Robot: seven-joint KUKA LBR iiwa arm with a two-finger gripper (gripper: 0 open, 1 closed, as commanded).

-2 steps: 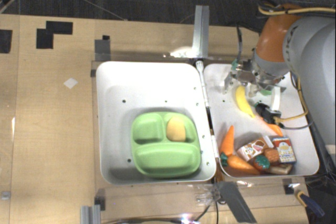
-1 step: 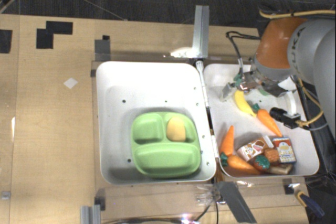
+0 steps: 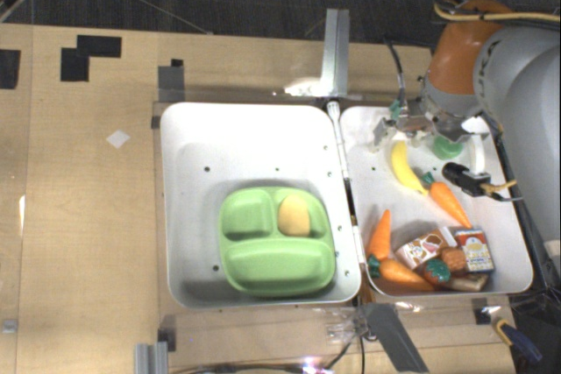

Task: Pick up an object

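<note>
My gripper (image 3: 410, 123) hangs over the far end of the right bin (image 3: 517, 271), just above the tip of a yellow banana (image 3: 405, 169). An orange carrot (image 3: 449, 201) lies to the banana's right, and a small green thing (image 3: 448, 147) sits under the wrist. Two more carrots (image 3: 379, 234) (image 3: 403, 274) lie along the bin's left and near sides. Beside them are a small carton (image 3: 419, 250), a red and yellow box (image 3: 474, 250) and a brown item (image 3: 452, 262). I see nothing between the fingers.
The left bin (image 3: 188, 144) bears a green divided plate (image 3: 276, 263) with a yellow rounded fruit (image 3: 294, 215) in its upper right compartment. A metal post (image 3: 337, 57) stands behind the wall between the bins.
</note>
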